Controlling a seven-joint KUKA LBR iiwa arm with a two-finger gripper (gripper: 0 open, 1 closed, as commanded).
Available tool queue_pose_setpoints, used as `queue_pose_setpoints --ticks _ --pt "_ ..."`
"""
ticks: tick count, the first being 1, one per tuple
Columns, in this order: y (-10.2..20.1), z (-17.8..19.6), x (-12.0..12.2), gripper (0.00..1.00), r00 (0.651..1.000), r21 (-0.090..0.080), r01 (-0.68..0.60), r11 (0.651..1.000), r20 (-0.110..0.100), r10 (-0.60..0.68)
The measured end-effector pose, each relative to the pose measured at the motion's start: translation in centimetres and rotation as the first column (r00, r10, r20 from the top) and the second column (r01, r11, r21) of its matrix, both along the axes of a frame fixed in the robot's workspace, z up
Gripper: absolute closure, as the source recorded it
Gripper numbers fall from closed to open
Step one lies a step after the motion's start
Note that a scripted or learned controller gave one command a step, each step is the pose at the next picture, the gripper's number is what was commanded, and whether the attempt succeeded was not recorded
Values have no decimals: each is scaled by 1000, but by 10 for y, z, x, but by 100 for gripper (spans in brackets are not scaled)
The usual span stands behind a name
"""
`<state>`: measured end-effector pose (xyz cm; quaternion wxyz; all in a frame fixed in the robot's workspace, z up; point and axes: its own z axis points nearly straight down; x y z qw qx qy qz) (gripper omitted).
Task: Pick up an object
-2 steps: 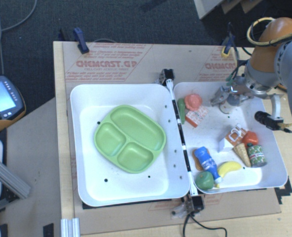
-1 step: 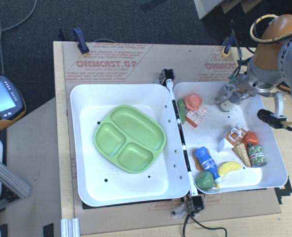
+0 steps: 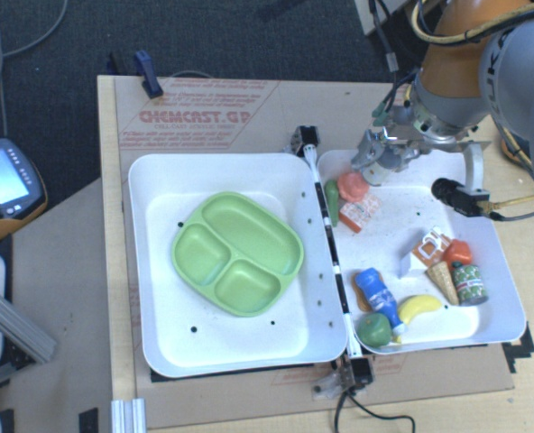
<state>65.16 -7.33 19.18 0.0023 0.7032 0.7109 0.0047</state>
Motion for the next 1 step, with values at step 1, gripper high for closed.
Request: queue_pose_setpoints --ticks 1 --pt "45 -7 -67 100 1000 -1 8 1000 -17 -8"
